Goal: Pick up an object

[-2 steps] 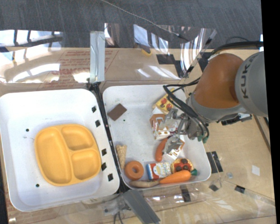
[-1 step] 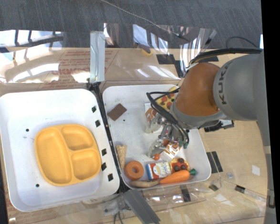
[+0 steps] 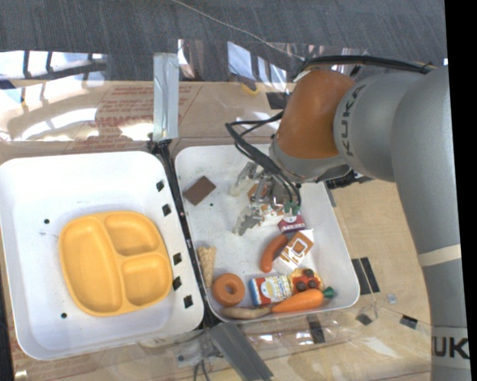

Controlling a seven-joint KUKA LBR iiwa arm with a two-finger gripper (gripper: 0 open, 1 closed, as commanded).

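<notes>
The grey KUKA arm (image 3: 397,134) comes in from the right and bends down over the right bin (image 3: 220,166), its orange band above the wrist. The left bin (image 3: 19,201) carries one thing, a yellow divided plate (image 3: 113,261) lying near its middle.

The right bin's load sits mostly along its near edge and near right corner. In rough order of size: an orange carrot (image 3: 298,302) lying along the near wall, a small juice carton (image 3: 271,288) just behind it, a toy hot-dog sausage (image 3: 271,252) slanting up toward the middle, a small white-and-orange box (image 3: 296,249) touching the sausage's right side, a brown doughnut (image 3: 227,290) near the near left corner, a waffle cone (image 3: 206,265) against the left wall, a pale roll-like piece (image 3: 245,312) by the near wall, and a brown chocolate square (image 3: 198,190) alone near the far left part of the floor.

The gripper (image 3: 268,200) hangs over the middle of the right bin; the pincer's metal parts blur together with their shadow, so how wide it stands, or whether it has hold of anything, cannot be told.

The likeliest target is the sausage: red-orange, glossy, rounded at both ends. It lies just toward the near edge from the pincer, long axis running from near-left to far-right, so a grasp would likely want the fingers across that slant.
</notes>
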